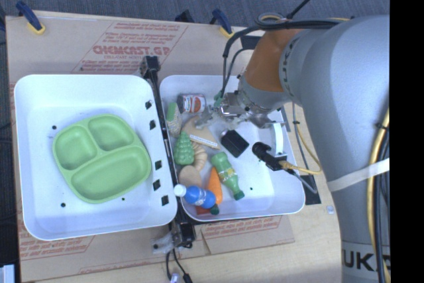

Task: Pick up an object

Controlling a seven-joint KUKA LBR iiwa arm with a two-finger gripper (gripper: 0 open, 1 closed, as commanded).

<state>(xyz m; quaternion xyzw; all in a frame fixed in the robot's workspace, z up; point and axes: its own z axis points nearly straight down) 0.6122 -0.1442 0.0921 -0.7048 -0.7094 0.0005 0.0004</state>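
Green divided plastic plate is lying in the left white bin; take it as your landmark. To its right, the right white bin is holding the clutter: a small red-labelled can at the far end, a green ridged cone-shaped toy, a green toy bottle, an orange carrot-like piece and a blue bottle with a white cap nearest the camera. You are seeing the gripper hanging over that bin's far half, just right of the can; its state you cannot tell. A black block is lying just below it.
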